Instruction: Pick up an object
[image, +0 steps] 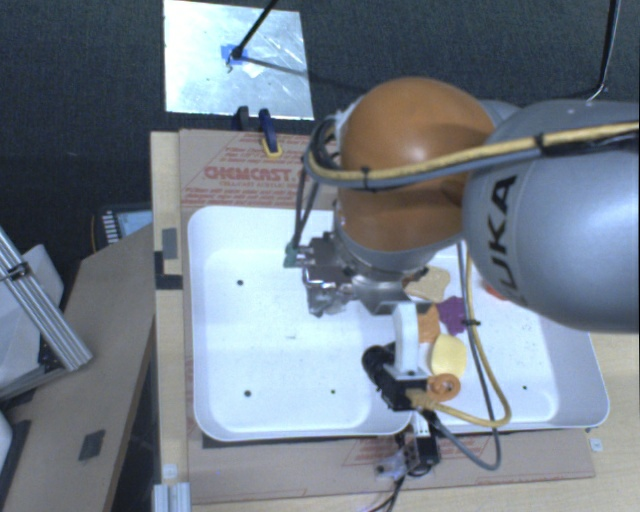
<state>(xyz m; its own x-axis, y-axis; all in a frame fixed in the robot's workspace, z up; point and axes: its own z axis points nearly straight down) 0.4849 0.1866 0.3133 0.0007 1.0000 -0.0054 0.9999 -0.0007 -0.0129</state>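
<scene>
Because my arm (560, 240) reaches in from the right and bends low, its grey link and orange band hide much of the table (166, 330) from this high camera. Two shallow white bins sit side by side on a printed cardboard sheet (240, 172), probably so that loose pieces stay corralled within reach. The hand (322, 285) hangs over the right half of the left bin (250, 340), pointing down. I cannot tell whether it is wide or narrow, and I see nothing held in it. My possible targets lie clustered at the left side of the right bin (560, 395), close to the hand. They are a yellow piece (449, 353), a pale tan piece (430, 284), an orange piece (428, 325) and a small purple piece (453, 312). I judge that no pick has been made yet.
</scene>
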